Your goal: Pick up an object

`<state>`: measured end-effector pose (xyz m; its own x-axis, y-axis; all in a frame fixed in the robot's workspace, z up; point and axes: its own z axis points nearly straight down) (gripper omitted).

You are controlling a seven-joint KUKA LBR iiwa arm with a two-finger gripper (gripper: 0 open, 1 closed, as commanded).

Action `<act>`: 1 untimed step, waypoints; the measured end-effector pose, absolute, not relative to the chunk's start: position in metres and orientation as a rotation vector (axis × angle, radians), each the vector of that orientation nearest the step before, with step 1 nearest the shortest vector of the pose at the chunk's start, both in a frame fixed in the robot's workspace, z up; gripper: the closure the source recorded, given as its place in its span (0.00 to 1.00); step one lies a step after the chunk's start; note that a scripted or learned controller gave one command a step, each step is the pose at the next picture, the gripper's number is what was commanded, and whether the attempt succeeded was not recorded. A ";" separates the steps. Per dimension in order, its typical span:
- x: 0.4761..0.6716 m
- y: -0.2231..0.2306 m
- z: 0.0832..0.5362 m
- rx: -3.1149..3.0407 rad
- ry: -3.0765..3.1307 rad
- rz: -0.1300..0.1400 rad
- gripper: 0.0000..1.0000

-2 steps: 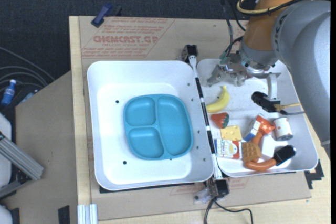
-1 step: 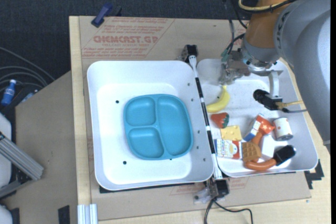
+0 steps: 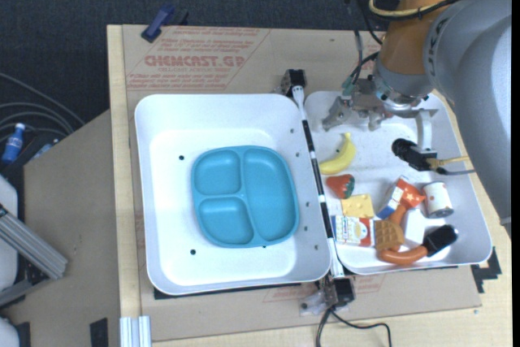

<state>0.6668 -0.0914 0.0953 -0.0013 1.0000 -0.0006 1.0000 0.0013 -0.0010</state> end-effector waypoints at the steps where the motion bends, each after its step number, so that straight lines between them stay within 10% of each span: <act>1: 0.666 -0.091 0.085 -2.219 -2.221 0.003 0.00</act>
<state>0.6662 -0.0912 0.0847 -0.0008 1.0000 -0.0001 1.0000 0.0008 -0.0024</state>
